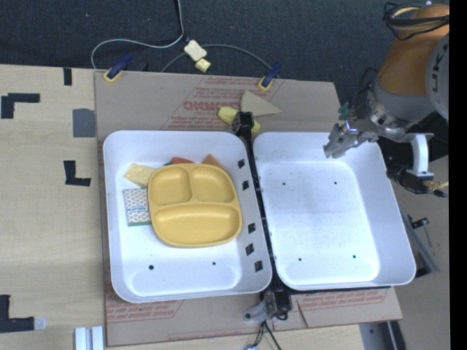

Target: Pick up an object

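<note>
— Two bins on the counter (44, 195); where's the pickable stuff?
— Left bin (117, 268): a yellow divided tray (195, 204) lying over smaller items.
— And the end effector (337, 146)?
— Over the right bin (394, 261), at its far right corner; open or closed, I can't tell.

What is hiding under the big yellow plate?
Poking out from under the yellow plate in the left bin: a checkered card, a pale yellow piece and something orange-red. How far they reach underneath is covered.

Right bin (328, 217) floor lies open — yellow tray (195, 204) crowds the left bin (120, 268).
</note>
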`<state>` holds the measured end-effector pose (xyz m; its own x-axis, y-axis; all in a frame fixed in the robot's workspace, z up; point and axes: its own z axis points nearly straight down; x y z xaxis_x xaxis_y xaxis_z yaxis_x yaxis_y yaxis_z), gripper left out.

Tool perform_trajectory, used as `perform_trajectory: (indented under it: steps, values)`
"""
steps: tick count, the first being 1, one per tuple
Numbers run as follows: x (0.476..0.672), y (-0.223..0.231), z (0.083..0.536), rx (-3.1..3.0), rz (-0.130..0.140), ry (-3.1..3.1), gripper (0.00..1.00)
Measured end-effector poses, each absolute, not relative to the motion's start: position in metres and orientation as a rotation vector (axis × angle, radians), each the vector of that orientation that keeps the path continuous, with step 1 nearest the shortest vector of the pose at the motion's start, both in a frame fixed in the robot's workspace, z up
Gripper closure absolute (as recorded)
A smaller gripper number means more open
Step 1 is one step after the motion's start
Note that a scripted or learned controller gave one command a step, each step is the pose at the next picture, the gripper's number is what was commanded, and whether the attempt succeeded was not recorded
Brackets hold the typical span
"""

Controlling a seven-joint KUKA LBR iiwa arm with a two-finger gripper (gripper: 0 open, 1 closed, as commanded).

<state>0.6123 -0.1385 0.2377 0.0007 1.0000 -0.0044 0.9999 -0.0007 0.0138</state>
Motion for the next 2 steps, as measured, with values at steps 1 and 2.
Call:
perform_trajectory:
  steps: [1, 2]
  values:
    - [0.5281, -0.0714, 0.1961, 2.224, -0.007, 2.232, 1.00]
    - [0.5320, -0.0746, 0.1975, 2.222, -0.001, 2.224, 0.00]
